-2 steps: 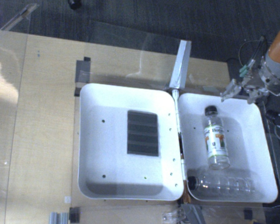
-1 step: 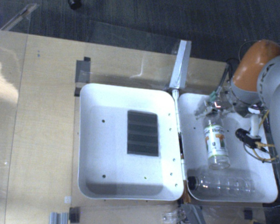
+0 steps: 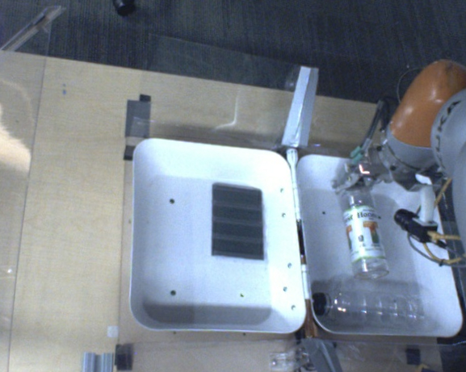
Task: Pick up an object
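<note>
The left shallow white plastic bin holds a dark grey ribbed rectangular block, lying flat near its middle. Just beside it, across a narrow divider, sits the right shallow white bin. In this bin a small clear plastic bottle with a white and orange label lies on its side, its neck pointing toward the far rim and its base toward the near side. Near the front wall of the same bin a larger clear ridged plastic bottle with a dark cap lies crosswise, cap end toward the divider, close to but apart from the small bottle.

The grey arm with its orange band reaches in from the right and bends down over the far part of the right bin. Its gripper is low, right at the neck end of the small bottle. Whether it is clamped on the neck or spread wide cannot be told from this angle.
</note>
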Action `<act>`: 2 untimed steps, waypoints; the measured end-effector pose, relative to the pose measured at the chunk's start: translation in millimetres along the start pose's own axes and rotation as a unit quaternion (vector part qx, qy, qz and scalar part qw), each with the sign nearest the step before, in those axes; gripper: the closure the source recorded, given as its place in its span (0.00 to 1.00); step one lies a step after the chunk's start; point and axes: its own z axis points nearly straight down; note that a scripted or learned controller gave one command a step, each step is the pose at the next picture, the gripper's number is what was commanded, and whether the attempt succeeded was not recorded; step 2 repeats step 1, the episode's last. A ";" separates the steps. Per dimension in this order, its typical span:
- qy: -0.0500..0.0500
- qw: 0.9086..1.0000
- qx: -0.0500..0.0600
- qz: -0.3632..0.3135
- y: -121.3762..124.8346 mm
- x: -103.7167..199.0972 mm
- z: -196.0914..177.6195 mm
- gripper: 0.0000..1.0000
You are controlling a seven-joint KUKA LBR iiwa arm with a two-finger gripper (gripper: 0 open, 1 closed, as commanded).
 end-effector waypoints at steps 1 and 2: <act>0.001 0.999 0.003 -0.050 2.6 32.5 -98.1 1.00; 0.001 0.999 0.003 -0.050 2.6 32.5 -98.1 1.00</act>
